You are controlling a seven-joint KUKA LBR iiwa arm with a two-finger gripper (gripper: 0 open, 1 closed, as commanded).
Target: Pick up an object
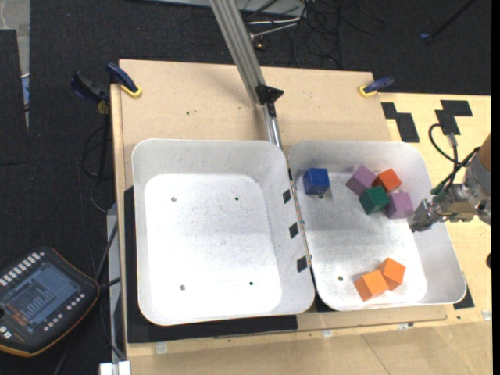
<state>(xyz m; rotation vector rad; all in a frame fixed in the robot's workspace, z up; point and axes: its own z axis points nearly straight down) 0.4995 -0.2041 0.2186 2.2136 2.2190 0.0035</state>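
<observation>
The right bin (437,241) holds several small blocks. A blue cube (316,180) sits near its upper left. A cluster lies toward the upper right: a purple block (360,180), an orange block (388,180), a green cube (374,200) and another purple block (401,205). Two orange blocks (381,279) rest near the bin's front. My gripper (423,219) reaches in from the right edge, low over the bin's right side, just right of the second purple block.
The left bin (156,162) lies beside the right one. A metal pole (238,41) slants down to the bins' shared edge. Clamps (119,76) sit at the board's back corners. A teach pendant (39,299) rests at the lower left.
</observation>
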